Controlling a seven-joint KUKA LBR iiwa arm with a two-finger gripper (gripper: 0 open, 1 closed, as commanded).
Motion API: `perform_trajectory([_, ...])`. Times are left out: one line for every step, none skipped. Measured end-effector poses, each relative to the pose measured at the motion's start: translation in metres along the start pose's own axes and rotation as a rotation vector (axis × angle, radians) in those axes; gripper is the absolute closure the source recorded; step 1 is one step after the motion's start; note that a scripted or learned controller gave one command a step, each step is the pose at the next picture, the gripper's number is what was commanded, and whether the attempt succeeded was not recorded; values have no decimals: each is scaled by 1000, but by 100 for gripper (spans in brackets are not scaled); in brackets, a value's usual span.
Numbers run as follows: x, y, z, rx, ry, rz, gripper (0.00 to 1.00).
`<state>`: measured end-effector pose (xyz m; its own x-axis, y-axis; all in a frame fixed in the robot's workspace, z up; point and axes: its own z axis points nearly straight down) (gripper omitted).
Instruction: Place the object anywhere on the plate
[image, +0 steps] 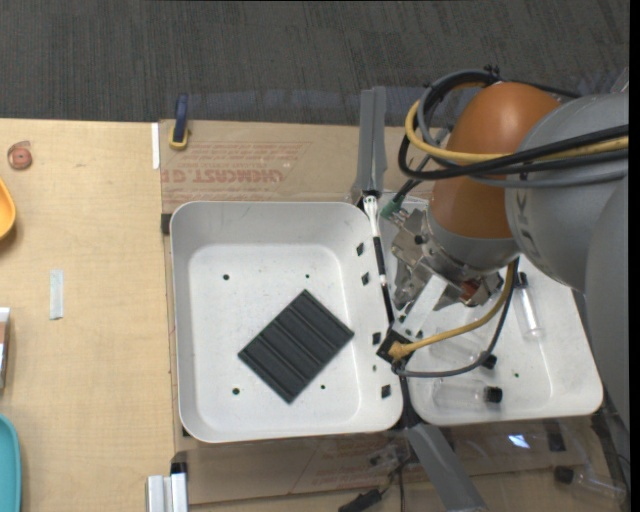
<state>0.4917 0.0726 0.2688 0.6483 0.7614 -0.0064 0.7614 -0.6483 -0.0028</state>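
Arm and tool over right bin

floor: dark grey carpet | bench: light wood | cardboard sheet behind bins

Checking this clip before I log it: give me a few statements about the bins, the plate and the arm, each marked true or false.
1. The dark ribbed plate lies in the left bin. True.
2. The plate lies square with the bin walls. False: it lies turned at a diagonal.
3. The arm hangs over the right bin. True.
4. An object already rests on the plate. False: its ribbed face is bare.
5. The bench beside the bins is black. False: it is light wood.
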Motion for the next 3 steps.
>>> perform_trajectory([0, 44, -6, -1, 1, -304, 100])
perform_trajectory([77, -18, 43, 0, -1, -387, 100])
perform_trajectory([40, 26, -58, -4, 1, -780, 100])
